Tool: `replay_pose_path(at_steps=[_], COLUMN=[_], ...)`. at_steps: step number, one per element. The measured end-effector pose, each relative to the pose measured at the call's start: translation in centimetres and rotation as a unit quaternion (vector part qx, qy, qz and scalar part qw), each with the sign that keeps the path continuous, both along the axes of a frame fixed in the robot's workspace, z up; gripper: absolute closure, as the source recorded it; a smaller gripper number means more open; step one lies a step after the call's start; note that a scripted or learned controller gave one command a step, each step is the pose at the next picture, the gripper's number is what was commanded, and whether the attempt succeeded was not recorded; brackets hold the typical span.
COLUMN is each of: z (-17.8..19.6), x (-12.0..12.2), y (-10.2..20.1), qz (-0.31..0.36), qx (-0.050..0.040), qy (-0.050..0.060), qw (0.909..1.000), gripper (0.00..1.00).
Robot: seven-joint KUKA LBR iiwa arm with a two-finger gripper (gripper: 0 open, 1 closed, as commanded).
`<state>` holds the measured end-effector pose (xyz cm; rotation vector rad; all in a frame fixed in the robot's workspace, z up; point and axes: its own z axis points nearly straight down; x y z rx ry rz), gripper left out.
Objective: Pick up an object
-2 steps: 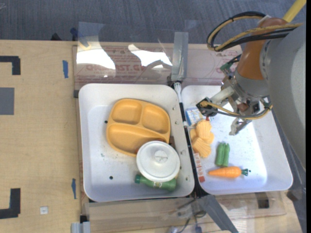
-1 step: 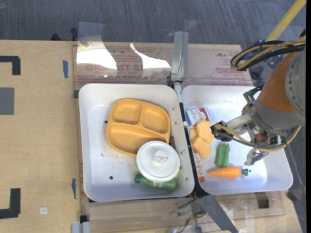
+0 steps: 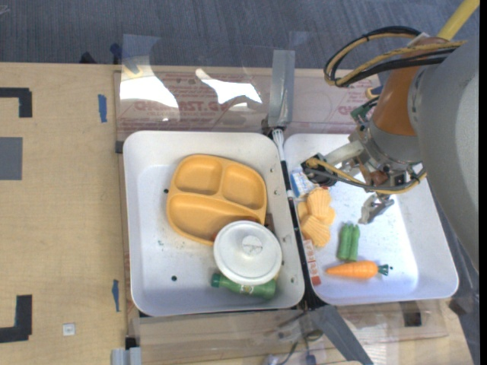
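In the right bin (image 3: 430,261), the gripper (image 3: 373,210) hung over bare floor just right of the green piece (image 3: 348,242), its spread impossible to judge, with the carrot (image 3: 354,271) lying below that piece.

Robot lab: plywood bench (image 3: 61,204) with tape marks, two white bins (image 3: 144,204), toy food, cabled arm (image 3: 426,97).

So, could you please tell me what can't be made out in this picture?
- Gripper, camera view: its own wrist and cables cover it, so its state is unclear.
- Green bottle: the white lidded bowl hides most of it.
- Yellow divided plate: the bowl covers its near corner.
- Small packet by the divider: too small to identify.
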<state>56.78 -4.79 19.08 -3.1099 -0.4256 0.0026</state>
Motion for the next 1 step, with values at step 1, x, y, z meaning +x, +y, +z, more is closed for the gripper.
replay_pose_path(at_steps=[1], z=[-0.72], x=[-6.85], y=[-0.74], qz=[-0.036], qx=[-0.0004], qy=[0.002], qw=[0.9994], gripper=[0.0])
